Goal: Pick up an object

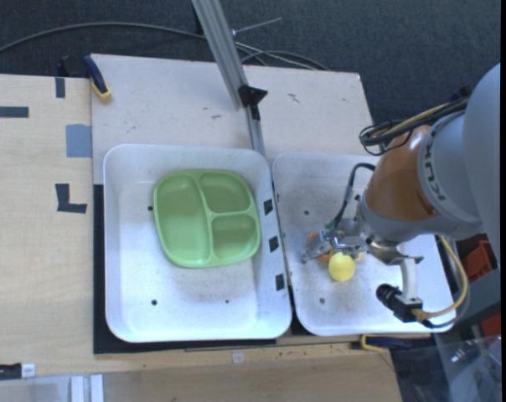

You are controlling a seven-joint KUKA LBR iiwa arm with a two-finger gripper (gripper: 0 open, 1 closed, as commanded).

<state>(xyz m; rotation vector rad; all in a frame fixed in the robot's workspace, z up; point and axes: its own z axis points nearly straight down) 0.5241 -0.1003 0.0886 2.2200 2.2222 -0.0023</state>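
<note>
1. A small yellow ball-like object point(342, 266) lies on the floor of the right bin point(316, 308), in its middle part toward the near edge.
2. The fingers point(327, 244) hang just up and to the left of the yellow object, very close to it. Whether they touch it cannot be told, and it does not sit between them.
3. Whether the fingers stand apart or together cannot be told; the metal parts there are small and blurred.
4. A bit of orange colour shows right beside the fingers, too small to identify.
5. Right of the fingers rises the wrist, with its orange band point(395, 187) and the grey arm point(471, 157) beyond it, covering the right part of the bin. Black and yellow cables loop around the arm above and below it.
6. Left of the fingers, past the shared wall between the bins, lies the left bin point(123, 249). It holds a green divided plate point(207, 218) with three compartments, lying flat in the bin's upper middle, well apart from the fingers.
7. Both bins rest on the pale surface point(169, 99). Up and left of the fingers, a grey metal bar point(221, 40) slants across it toward the gap between the bins.
8. Far to the upper left, a blue and yellow clamp point(97, 78) sits at the board's corner.
</note>
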